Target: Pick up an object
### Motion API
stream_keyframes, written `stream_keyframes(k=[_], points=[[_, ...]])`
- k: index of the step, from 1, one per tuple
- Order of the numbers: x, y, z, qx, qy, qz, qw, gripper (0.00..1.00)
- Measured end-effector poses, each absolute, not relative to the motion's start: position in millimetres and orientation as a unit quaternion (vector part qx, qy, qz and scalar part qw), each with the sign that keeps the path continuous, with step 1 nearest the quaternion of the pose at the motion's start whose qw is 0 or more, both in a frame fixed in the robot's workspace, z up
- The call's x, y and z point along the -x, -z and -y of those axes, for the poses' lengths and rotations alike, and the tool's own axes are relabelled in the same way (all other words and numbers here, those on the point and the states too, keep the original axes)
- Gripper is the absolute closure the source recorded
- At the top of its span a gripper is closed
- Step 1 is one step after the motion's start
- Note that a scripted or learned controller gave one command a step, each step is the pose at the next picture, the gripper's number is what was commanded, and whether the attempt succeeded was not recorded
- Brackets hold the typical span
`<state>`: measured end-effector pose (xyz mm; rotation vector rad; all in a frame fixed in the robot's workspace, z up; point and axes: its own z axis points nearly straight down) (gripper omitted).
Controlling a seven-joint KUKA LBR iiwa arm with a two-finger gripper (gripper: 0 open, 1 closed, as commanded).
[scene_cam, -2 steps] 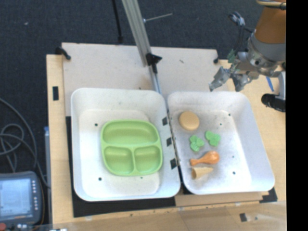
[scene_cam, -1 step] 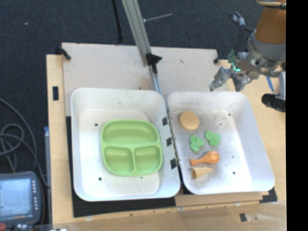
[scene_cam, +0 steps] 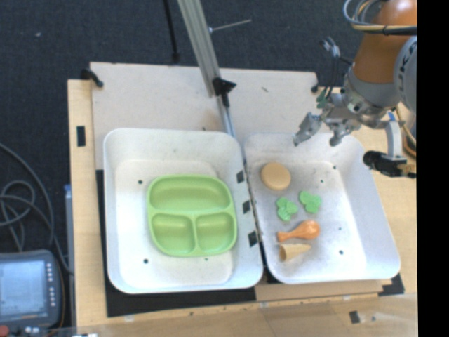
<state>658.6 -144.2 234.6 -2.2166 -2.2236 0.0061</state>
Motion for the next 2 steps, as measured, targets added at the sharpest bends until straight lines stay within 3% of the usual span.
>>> stream_keyframes(k=[2], points=[[-653.6,-114,133,0.706,-0.0021,0.708,0.001,0.0]])
